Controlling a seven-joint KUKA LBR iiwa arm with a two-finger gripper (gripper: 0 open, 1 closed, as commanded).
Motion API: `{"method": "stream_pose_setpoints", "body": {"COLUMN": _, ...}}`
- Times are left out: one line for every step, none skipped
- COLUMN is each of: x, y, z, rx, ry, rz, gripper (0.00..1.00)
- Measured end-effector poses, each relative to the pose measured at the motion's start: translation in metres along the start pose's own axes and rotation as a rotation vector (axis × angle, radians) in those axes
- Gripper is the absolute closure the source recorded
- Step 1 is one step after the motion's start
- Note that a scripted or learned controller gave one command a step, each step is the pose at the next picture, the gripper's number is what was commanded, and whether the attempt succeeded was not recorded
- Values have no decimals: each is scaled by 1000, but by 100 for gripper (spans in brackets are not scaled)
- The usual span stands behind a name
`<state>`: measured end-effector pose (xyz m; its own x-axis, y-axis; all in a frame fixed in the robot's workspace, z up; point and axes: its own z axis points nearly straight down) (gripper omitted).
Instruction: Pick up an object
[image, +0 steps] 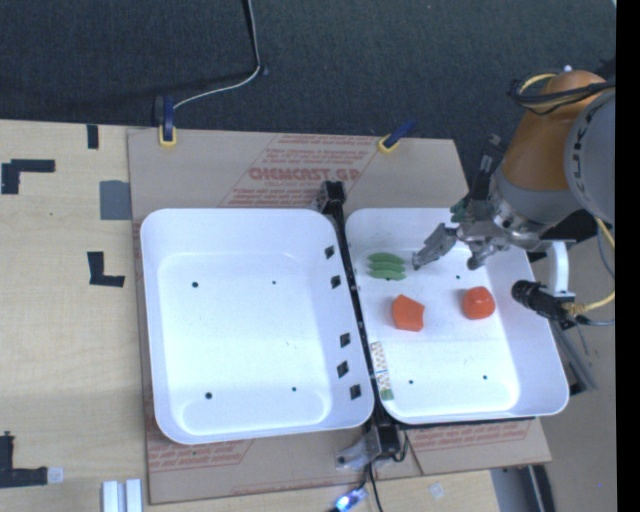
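I see the tabletop (60, 300) with black tape marks at far left, cardboard sheet (290, 170) under both bins, clipped at the top by a yellow clamp (166, 132) and a blue one (398, 133). Left bin (240, 320), white, a few dark dots on its floor. Black divider strip (345, 290) runs between the two bins. Right bin (450, 385) holds three things: green ridged object (385, 265) at upper left near the divider, orange block (407, 313) just below it, red-orange piece (478, 303) further right, well apart from the block. My hand (452, 250) hangs over the top of the right bin, between the green object and the red piece, fingers spread apart, released, nothing between them. Left fingertip sits just beside the green object; I can't tell if it touches. Grey arm with orange band (545, 140) comes in from the right.
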<state>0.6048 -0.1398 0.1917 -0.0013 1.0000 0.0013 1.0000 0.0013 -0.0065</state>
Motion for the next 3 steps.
{"method": "stream_pose_setpoints", "body": {"x": 28, "y": -66, "z": 99, "rx": 14, "ry": 4, "rz": 1, "gripper": 0}}
{"method": "stream_pose_setpoints", "body": {"x": 27, "y": -62, "z": 87, "rx": 8, "ry": 2, "rz": 1, "gripper": 100}}
{"method": "stream_pose_setpoints", "body": {"x": 140, "y": -10, "z": 6, "rx": -11, "ry": 3, "rz": -12, "gripper": 100}}
